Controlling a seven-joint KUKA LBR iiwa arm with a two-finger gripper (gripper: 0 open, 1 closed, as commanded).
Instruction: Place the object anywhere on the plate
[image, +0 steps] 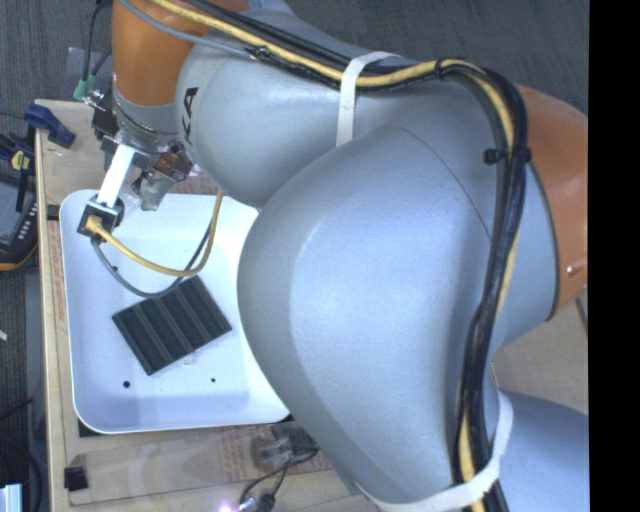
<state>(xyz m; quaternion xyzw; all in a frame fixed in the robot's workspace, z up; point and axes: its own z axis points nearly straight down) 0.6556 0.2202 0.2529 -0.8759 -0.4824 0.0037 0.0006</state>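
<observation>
Arm: we see the grey arm (400, 250) reaching in from the right. Its large rounded body covers most of the view and hides the right part of the table. Its orange band (145, 50) sits at the upper left, just above the wrist.

Tool: the tool (150, 190) hangs below the orange band, over the far corner of the white bin (150, 405). It is small and cluttered here, so we cannot tell how far open it is, nor whether it has hold of anything.

Task's thing: the one loose thing we can make out is a ribbed black slab (172, 322). It lies flat on the floor of the white bin, turned at a slant to the bin's walls. It is apart from the tool, nearer the camera than the tool is, and the arm's grey body passes just to its right.

Bin: it is white and shallow, and its right side is hidden under the arm. Two small dark dots (127, 383) mark its floor near the slab.

Table: the pale wooden table (150, 462) shows along the bin's left and near edges. A blue clamp (45, 122) is at its far left corner.
</observation>
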